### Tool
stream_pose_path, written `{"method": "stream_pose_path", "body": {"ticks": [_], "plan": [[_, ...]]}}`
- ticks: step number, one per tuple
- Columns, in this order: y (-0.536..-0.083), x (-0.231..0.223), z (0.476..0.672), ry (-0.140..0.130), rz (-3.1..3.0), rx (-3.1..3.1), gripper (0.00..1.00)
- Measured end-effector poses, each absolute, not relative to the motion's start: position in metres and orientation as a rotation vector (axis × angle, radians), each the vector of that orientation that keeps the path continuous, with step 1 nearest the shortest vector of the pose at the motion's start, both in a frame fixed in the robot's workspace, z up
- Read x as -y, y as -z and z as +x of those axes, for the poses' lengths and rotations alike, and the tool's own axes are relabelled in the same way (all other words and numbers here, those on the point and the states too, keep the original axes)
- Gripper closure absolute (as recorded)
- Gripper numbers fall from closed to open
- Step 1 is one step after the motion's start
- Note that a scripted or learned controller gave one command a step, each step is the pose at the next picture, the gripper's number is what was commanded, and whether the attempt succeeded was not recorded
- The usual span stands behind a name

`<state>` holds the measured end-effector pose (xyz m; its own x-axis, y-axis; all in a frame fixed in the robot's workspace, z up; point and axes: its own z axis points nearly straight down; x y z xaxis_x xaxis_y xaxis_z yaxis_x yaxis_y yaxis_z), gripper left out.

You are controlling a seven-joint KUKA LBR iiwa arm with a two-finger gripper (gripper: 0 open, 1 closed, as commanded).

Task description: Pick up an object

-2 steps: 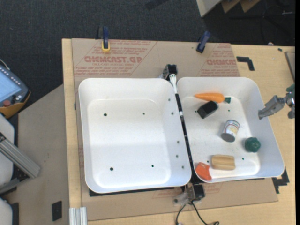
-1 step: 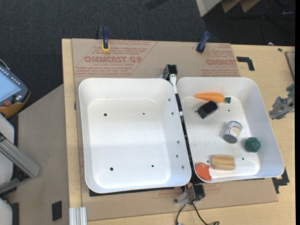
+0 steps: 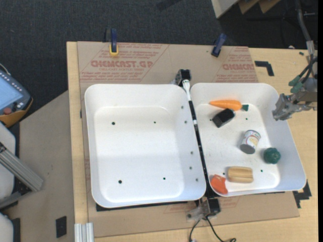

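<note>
Gripper (image 3: 283, 110) at right bin (image 3: 282, 178) right rim, finger state indeterminate. Inside bin: carrot (image 3: 226, 104) near far edge, black block (image 3: 223, 118) beside it, can (image 3: 249, 141) centre, green ball (image 3: 271, 156), bread (image 3: 239, 174), orange piece (image 3: 218, 184) near front edge.

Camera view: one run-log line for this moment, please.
gripper: over right bin's right rim | held: nothing seen | in bin: carrot, can, green ball

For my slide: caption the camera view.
Gripper poised at right bin holding carrot, can, and other items.
</note>
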<state>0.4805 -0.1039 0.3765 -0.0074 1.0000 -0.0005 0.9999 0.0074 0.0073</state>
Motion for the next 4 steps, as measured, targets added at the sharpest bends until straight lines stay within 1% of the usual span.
{"method": "stream_pose_path", "body": {"ticks": [2, 3, 4], "plan": [[-0.423, -0.018, 0.480, -0.007, 2.211, -2.227, 1.00], [-0.410, -0.058, 0.479, 0.004, 2.219, -2.227, 1.00], [-0.409, -0.097, 0.479, 0.000, 2.218, -2.226, 1.00]]}}
